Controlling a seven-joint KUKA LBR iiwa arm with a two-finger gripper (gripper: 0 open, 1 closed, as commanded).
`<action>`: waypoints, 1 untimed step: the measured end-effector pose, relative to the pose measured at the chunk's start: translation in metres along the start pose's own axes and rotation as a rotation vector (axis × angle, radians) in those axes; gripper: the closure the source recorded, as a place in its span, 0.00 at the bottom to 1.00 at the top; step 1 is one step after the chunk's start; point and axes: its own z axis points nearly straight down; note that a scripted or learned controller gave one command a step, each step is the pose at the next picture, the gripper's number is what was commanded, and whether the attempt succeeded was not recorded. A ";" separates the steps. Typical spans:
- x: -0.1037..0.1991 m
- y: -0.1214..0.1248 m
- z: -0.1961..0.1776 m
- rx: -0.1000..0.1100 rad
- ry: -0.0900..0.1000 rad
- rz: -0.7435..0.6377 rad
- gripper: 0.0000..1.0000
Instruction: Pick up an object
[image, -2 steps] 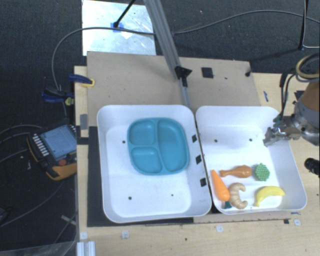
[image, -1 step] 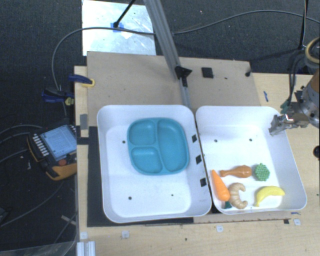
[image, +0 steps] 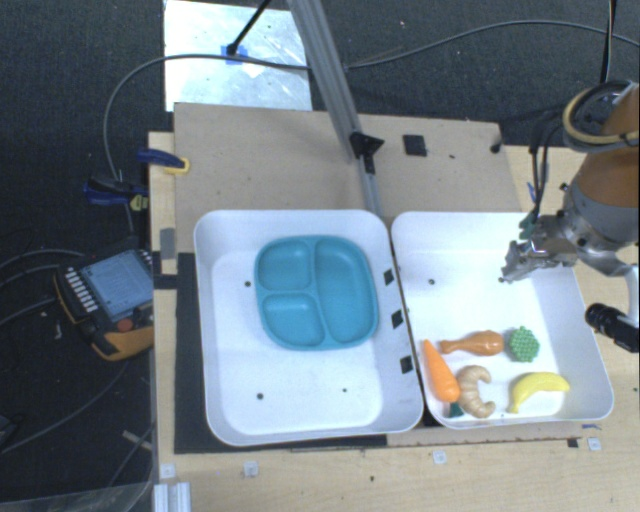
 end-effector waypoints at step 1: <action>0.045 -0.007 0.010 0.000 0.000 0.001 1.00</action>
